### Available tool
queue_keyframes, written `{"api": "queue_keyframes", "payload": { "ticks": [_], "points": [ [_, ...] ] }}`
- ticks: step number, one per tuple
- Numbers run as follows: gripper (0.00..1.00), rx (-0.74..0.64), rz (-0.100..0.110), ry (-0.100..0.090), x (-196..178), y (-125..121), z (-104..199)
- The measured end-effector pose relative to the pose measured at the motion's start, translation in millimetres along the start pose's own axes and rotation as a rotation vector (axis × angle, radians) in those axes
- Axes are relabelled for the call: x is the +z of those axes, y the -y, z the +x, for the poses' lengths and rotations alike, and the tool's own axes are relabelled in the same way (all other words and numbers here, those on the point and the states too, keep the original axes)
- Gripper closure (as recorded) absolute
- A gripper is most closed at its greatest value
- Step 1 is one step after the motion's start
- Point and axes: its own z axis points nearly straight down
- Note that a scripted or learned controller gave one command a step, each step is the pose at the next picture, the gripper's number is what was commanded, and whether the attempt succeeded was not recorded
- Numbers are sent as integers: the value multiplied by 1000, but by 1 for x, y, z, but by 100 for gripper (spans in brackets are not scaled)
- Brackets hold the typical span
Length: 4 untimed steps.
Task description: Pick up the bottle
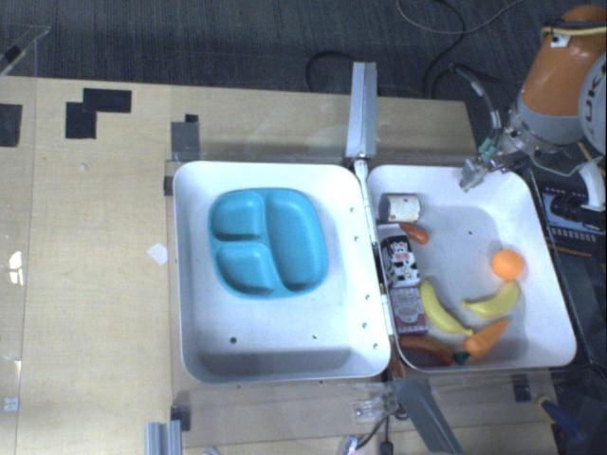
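Note:
The bottle [404, 271] lies on its side along the left wall of the right bin [541, 254]. It has a black-and-white label and a reddish lower part that points toward the front. My gripper [473, 174] hangs over the bin's back edge near the right corner, well behind and to the right of the bottle. Nothing shows in it. The orange-banded wrist rises behind it at the upper right.
In the right bin lie a small white can [400, 207], an orange-red piece [414, 235], an orange [507, 264], two bananas [444, 313], a carrot [486, 336] and a dark red item [429, 352]. The left bin [190, 282] holds a blue divided tray [269, 242].

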Motion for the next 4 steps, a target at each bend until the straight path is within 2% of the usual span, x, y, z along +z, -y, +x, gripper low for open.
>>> {"api": "queue_keyframes", "payload": {
  "ticks": [1,2,3,4],
  "points": [
    [100,-9,1,1,26,18,-43],
    [100,-20,0,1,38,17,-42],
    [100,-25,-7,8,24,13,-42],
    [100,-18,0,0,3,-5,12]
  ]
}}
